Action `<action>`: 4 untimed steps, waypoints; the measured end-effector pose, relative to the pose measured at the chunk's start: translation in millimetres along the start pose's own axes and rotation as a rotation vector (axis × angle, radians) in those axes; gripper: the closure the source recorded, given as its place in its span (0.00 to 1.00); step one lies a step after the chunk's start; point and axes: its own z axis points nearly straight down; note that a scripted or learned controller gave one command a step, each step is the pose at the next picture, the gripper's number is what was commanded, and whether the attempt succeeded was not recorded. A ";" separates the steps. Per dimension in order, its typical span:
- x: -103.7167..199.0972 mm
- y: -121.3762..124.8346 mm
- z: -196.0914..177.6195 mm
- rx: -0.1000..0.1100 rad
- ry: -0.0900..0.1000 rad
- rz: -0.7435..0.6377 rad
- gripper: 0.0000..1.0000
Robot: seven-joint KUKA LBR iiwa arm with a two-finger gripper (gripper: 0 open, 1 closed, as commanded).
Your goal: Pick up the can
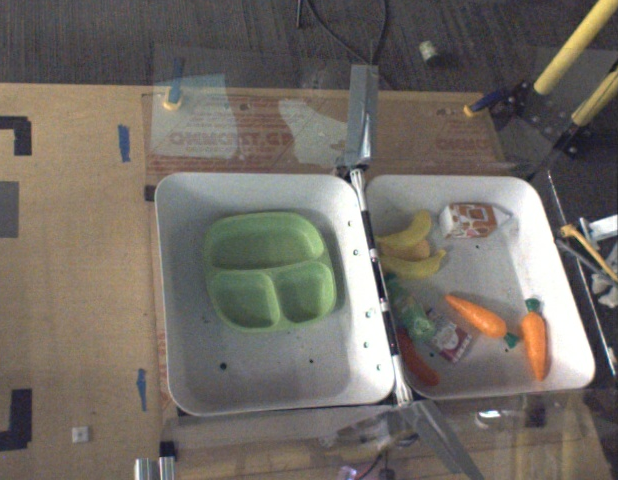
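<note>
- Can: apparently the small red-and-white metal cylinder lying on its side in the shallow white right bin, between the red pepper and the orange toy carrot.
- Nothing touches it, so it is not yet picked up.
- I cannot tell the gripper's state.
- Approach, grasp and lift all remain.

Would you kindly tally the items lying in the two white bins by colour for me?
Green: 2, the divided tray and a green packet
Yellow: 2, the bananas
Orange: 2, the carrots
Red: 2, the can and a pepper
White and orange: 1, the carton
Total: 9
</note>
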 end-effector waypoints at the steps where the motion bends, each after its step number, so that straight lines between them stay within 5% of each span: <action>1: -0.5 0.6 -14.5 -0.001 0.000 -0.004 1.00; 2: 11.5 2.2 -107.6 -0.003 0.000 -0.360 1.00; 3: 0.1 -1.0 -37.4 0.001 -0.001 -0.328 1.00; 4: -0.5 0.4 -64.1 -0.001 0.000 -0.136 1.00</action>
